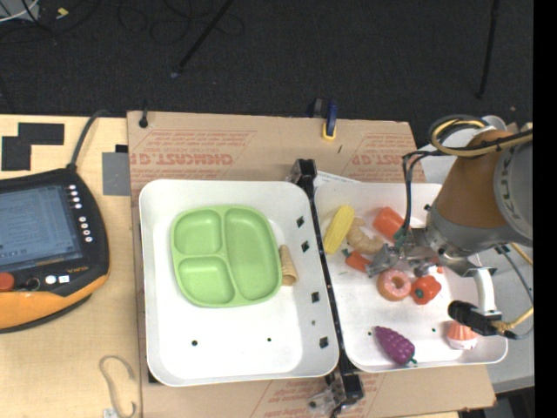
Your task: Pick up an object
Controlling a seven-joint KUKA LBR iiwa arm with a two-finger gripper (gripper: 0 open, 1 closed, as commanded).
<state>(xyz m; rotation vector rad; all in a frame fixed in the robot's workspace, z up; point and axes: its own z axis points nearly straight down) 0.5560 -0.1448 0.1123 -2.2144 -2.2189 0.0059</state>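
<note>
We see the wooden tabletop [52, 347] carrying two shallow white bins: the left white bin [165, 338] holds a green three-compartment plastic plate [224, 256] with a small tan cylindrical piece [288, 266] just beside its right rim, and the right white bin [365, 342] holds a cluster of toy foods. The grey arm with its orange band [470, 190] reaches down over this right bin, and its tool [402, 255] sits low among the toys; we cannot tell whether it is open or closed, nor whether it grips anything. Near it lie a yellow plastic corn cob [338, 227], an orange toy piece [388, 222], a pink ring-shaped doughnut toy [395, 285], a red toy pepper [426, 290], a purple grape-like toy [395, 345] and a pink-and-white cupcake toy [460, 334]. We judge the doughnut toy the likeliest target: light, stiff, smooth and somewhat slippery, best pinched across its outer rim, or through the hole.
</note>
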